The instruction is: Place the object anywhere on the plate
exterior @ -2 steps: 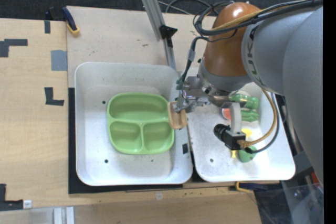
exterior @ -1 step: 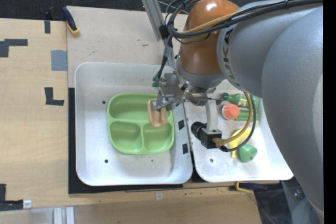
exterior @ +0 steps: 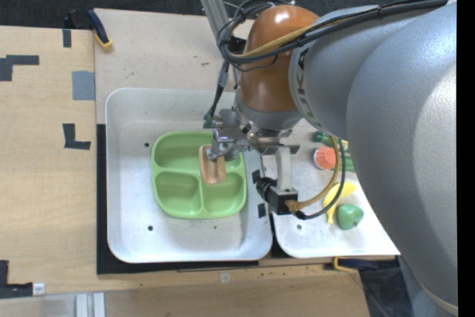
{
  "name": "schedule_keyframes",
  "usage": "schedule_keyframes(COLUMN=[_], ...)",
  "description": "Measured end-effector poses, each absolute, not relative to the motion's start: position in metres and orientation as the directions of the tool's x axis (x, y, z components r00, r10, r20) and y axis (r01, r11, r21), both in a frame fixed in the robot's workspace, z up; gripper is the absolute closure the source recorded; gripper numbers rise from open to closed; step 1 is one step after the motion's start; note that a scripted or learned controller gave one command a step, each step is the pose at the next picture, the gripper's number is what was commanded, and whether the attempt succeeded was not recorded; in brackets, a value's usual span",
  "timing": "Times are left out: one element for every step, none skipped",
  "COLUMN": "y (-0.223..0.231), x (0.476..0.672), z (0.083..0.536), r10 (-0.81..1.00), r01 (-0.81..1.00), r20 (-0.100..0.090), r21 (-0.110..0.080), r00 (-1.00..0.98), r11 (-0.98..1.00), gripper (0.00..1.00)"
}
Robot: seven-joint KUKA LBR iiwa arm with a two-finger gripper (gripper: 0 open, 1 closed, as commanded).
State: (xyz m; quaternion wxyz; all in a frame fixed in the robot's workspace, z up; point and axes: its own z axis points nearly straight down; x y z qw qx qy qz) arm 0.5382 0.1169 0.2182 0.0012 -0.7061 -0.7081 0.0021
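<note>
Lying in the left bin (exterior: 130,234), the green divided plate (exterior: 178,185) is waiting under a tan, stick-like object (exterior: 213,167), which is hanging over its right-hand compartment, pinched at its upper end between the closed-in fingers of the gripper (exterior: 217,153). It is probably light and stiff, so gripping the narrow top is suiting it.

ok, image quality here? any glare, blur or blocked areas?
Camera view: even, soft lighting, faint shadows under the plate; the near arm looms large, slightly soft, blocking much of the right bin; mild sheen on its orange band; the brown object at the gripper is small and a little blurry.
</note>
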Motion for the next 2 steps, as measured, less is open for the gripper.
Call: schedule_keyframes(y=[0.1128,0.1128], x=[0.53,0.53], z=[0.2264,0.2265], r10=[1.0,1.0], r01=[1.0,1.0], r20=[-0.001,-0.001], r21=[-0.003,-0.003], r00=[-0.001,-0.001], r11=[0.001,0.001], gripper=[1.0,0.0])
